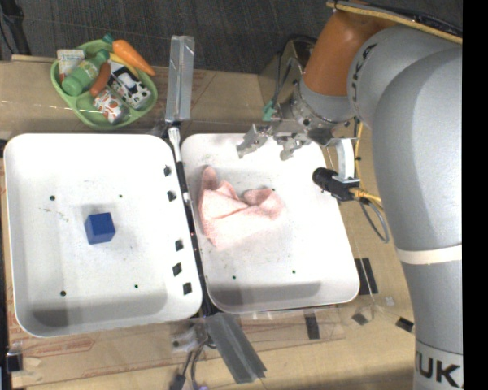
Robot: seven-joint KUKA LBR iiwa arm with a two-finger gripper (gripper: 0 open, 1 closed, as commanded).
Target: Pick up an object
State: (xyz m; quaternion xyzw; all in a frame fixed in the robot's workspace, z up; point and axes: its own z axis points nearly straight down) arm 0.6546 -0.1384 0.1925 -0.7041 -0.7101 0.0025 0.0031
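Note:
A crumpled pink cloth [232, 205] lies in the left half of the right bin [309, 283]. A small blue cube [100, 227] sits in the left bin [32, 299], near its middle. My gripper [270, 145] hangs over the far edge of the right bin, up and to the right of the cloth. Its two fingers are spread apart with nothing between them.
A green bowl [69, 100] holding toy food, a carrot among it, stands behind the left bin. A grey metal bar [179, 75] rises between the bins at the back. The arm's bulk covers the right side of the bench.

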